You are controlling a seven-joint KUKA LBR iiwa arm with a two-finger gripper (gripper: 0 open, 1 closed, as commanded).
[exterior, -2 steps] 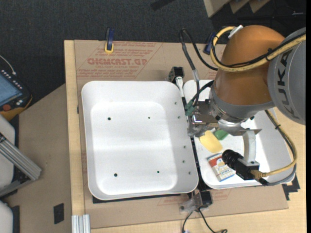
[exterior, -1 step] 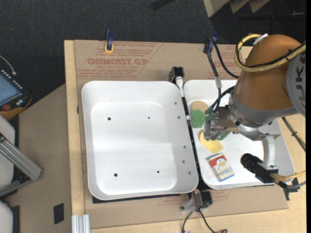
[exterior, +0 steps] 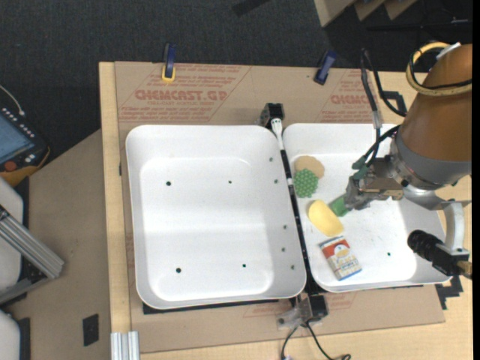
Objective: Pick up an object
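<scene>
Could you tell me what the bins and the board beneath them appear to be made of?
The bins look like smooth, slightly glossy white plastic, judging by the moulded rounded corners and soft sheen. The board looks like matte brown paper-faced sheet or cardboard, with red printed lettering; which of these cannot be told.

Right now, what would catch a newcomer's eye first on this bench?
The grey arm with its orange band reaching in from the right, its gripper low over the right bin. Just left of it sits a small cluster: a yellow object, a green bumpy ball against a tan disc, and a red-and-white packet nearer the front. The left bin lies alongside.
</scene>
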